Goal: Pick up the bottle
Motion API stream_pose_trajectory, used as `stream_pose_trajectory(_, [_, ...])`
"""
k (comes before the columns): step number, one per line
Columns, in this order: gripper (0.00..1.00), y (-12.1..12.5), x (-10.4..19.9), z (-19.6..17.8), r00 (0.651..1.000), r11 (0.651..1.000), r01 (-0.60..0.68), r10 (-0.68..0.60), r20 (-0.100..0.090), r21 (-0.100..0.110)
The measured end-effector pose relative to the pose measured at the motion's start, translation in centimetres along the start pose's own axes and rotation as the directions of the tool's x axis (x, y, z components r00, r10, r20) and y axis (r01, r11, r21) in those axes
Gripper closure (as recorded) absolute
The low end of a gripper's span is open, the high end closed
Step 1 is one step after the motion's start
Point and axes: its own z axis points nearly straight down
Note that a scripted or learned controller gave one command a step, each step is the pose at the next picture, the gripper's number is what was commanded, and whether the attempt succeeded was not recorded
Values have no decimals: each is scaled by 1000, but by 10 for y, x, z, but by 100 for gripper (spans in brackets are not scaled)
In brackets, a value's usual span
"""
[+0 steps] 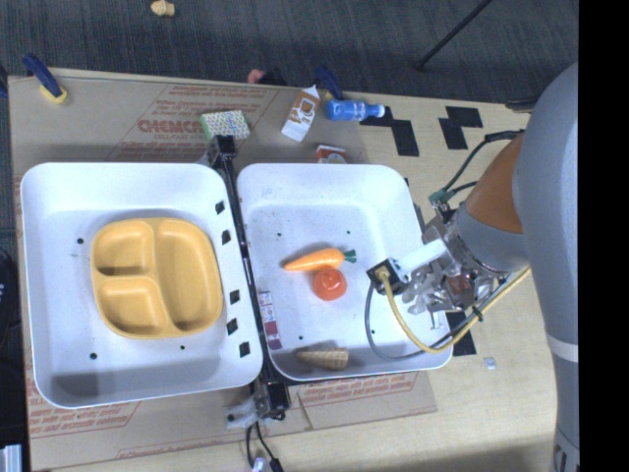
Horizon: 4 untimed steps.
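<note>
Two shallow white bins sit side by side on the tan worktop [491,411]. The left bin [39,264] carries a yellow plastic divided tray [155,275]. The right bin [393,195] carries an orange toy carrot with a green top [316,259], a small round red-orange toy fruit [329,283] just below it and touching or nearly so, and a tan cone-shaped piece [324,359] near the bin's lower wall.

The task's thing — a small blue plastic bottle with a clear cap end [352,110] — lies on its side on the worktop beyond the top edge of the right bin, outside both bins. Just beside it to the left lies a small white and brown carton [302,114], and a green and white sponge-like block [225,123] lies farther left.

The grey arm's gripper [425,288] hangs over the right rim of the right bin, trailing a yellow cable loop [408,332], well apart from the bottle. Whether the jaws are spread or pressed together I cannot tell; the wrist hardware hides them, and nothing shows between them.

By my reading, the pick is not yet done. The bottle lies untouched, and everything remains — travelling up past the bin's top edge, lining up across the bottle's body, closing and lifting. The neighbouring carton could get in the way of a clean grasp.
</note>
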Motion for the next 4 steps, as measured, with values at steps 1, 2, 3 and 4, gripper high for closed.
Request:
stream_pose_trajectory(1, [100,2,0,-1,1000,1000,0,0,0,0])
stream_pose_trajectory(2, [100,-6,1,6,1000,1000,4,-4,2,2])
stream_pose_trajectory(3, [100,1,0,10,1000,1000,15,-15,2,3])
stream_pose_trajectory(4, [100,4,-1,16,1000,1000,4,-4,3,3])
